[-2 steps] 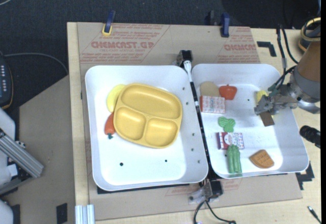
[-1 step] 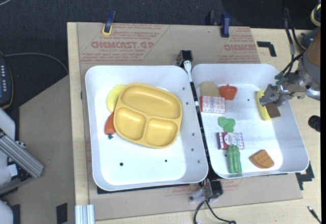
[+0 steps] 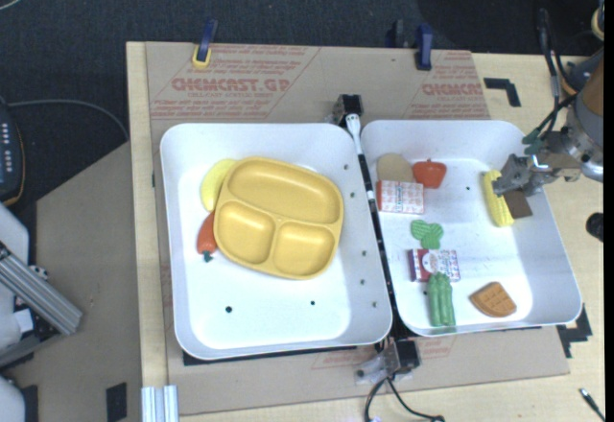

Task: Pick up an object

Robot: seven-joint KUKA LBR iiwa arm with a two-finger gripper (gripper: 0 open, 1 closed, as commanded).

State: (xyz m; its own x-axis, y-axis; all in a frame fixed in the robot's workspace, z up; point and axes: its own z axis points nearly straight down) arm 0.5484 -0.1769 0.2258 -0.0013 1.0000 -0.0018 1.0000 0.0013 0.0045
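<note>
My gripper (image 3: 519, 192) hangs over the right part of the right bin (image 3: 552, 257), reaching in from the right edge. A long yellow piece (image 3: 499, 202) lies right beside it on its left, touching or nearly touching it. Further left in this bin lie a red tomato-like piece (image 3: 429, 173), a tan piece (image 3: 391, 168), a white and red box (image 3: 400, 197), a green leafy piece (image 3: 428, 234), a red and white packet (image 3: 434, 265), a green cucumber (image 3: 440, 300) and an orange biscuit (image 3: 493, 299).
The left bin (image 3: 192, 295) holds a yellow divided plate (image 3: 278, 217), with a yellow piece (image 3: 215, 182) and a red-orange pepper (image 3: 206, 236) tucked at its left side. Clamps (image 3: 202, 50) sit at the board's far edge, and cables run at the right.
</note>
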